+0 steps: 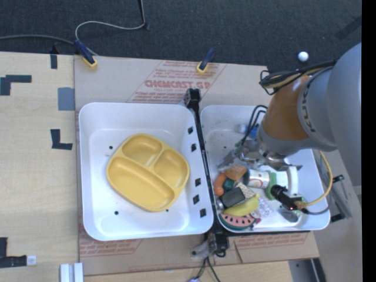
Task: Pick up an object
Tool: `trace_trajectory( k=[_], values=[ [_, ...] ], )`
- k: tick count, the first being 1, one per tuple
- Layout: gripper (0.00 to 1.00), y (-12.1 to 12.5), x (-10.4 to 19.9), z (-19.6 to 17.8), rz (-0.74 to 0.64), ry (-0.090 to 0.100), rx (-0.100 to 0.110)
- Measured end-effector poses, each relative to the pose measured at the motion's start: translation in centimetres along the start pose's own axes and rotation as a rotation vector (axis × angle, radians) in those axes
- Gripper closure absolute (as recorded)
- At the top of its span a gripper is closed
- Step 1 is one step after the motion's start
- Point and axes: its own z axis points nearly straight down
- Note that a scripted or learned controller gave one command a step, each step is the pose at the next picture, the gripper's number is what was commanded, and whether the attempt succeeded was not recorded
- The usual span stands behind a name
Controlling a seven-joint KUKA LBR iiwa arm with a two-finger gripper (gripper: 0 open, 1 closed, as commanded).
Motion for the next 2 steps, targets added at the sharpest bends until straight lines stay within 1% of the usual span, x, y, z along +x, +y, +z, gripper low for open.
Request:
trace_trajectory(
  k=[1,2],
  values=[
    [1.0,0.1,0.0,-0.9,-0.001,0.0,-0.002],
    [1.0,-2.1,4.5,-11.6,-0.002,0.001,-0.001]
  ],
)
